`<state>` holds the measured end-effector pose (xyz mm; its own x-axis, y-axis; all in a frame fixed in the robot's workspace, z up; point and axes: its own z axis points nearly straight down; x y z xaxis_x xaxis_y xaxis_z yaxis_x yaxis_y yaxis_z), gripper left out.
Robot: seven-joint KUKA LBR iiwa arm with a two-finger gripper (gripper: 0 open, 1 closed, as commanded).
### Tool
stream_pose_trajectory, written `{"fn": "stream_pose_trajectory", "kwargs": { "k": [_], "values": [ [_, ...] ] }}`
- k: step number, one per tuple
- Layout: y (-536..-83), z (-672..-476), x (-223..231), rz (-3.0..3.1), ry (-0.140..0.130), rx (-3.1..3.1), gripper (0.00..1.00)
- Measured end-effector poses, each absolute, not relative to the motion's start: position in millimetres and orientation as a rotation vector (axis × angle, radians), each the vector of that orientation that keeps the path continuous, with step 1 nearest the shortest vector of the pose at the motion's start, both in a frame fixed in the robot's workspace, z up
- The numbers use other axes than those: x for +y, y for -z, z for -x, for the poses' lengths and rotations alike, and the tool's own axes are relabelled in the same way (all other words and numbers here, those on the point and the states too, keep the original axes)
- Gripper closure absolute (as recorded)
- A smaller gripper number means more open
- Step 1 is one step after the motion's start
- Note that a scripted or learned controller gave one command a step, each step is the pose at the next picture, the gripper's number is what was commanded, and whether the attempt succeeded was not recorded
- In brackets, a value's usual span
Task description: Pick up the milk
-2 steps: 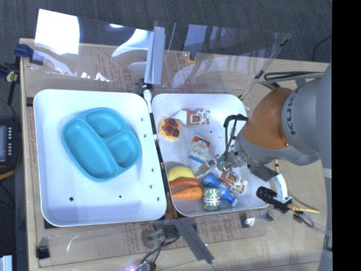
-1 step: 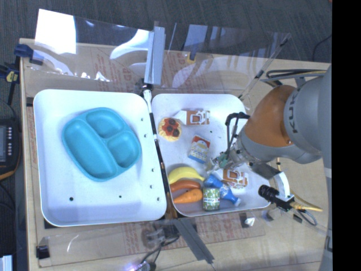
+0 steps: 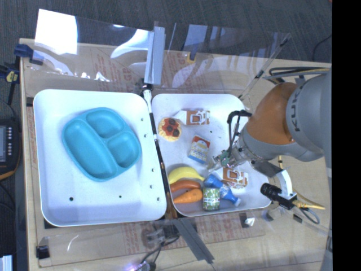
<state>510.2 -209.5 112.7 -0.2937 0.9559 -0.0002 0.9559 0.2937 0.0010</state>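
Milk (image 3: 198, 149): one small carton, lying mid right bin (image 3: 248, 203). Just right of it, the hand (image 3: 224, 160), low over the bin floor; wide or narrow, cannot tell. Two brown-and-white cartons: one far (image 3: 196, 117), one right of the hand (image 3: 236, 177). One pizza slice (image 3: 170, 128) far left. Along the near edge, one banana (image 3: 183, 174), one carrot (image 3: 189, 195), one green can (image 3: 211, 199). In the left bin (image 3: 51, 202), one blue plate (image 3: 100, 143) with three compartments.

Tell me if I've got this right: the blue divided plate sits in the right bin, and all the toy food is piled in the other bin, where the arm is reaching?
Not quite. The camera view shows the blue divided plate in the left bin. The toy food lies in the right bin, where the arm is reaching.
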Motion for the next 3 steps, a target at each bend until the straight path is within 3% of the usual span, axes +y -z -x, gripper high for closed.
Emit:
{"fn": "stream_pose_trajectory", "kwargs": {
  "k": [1,2,3],
  "values": [
    [-166,-564.8,-210,-1.826,0.0,2.558,1.0],
    [-166,-564.7,-210,-1.826,0.0,2.559,0.0],
    [-124,-555.2,-209,-1.757,0.001,2.609,0.0]
  ]
}}
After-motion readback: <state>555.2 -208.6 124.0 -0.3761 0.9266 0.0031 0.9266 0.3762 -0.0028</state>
